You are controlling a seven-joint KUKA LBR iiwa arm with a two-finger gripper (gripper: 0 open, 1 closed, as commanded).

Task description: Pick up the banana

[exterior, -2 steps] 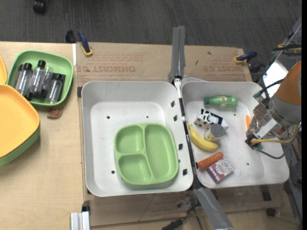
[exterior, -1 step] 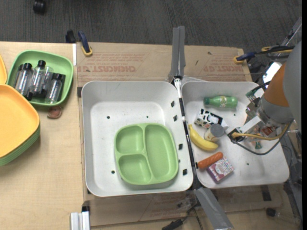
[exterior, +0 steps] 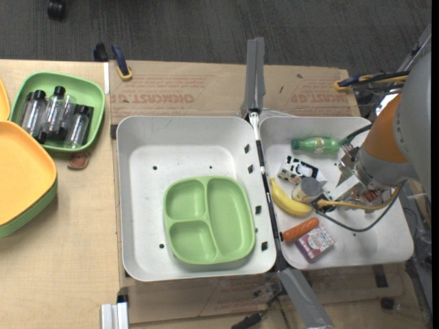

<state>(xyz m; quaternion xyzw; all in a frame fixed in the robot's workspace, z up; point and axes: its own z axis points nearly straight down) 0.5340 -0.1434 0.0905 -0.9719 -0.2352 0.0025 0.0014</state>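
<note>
Over on the right-hand bin (exterior: pixel 384 249), you will find the banana (exterior: pixel 288 200) lying flat near the bin's left wall, its curve running from upper left down toward the lower right. Your pincer (exterior: pixel 317 199) sits low in that same bin, just beside the banana's lower right end, perhaps touching it; nothing shows between its tips, and you cannot tell from this slant how wide it stands. Just below the banana lies an orange carrot (exterior: pixel 300 230), and beside that a small pink-edged packet (exterior: pixel 315 242). Above the banana you have a black-and-white carton (exterior: pixel 298 169), and further up a green bottle (exterior: pixel 316 144) on its side. Across the divider, the left bin (exterior: pixel 137 204) carries a green sectioned tray (exterior: pixel 208 219). Off to the far left of the surface (exterior: pixel 62 266), you can see a green dish (exterior: pixel 92 94) holding small dark-capped bottles (exterior: pixel 53 116), with stacked orange plates (exterior: pixel 24 177) below it.
</note>
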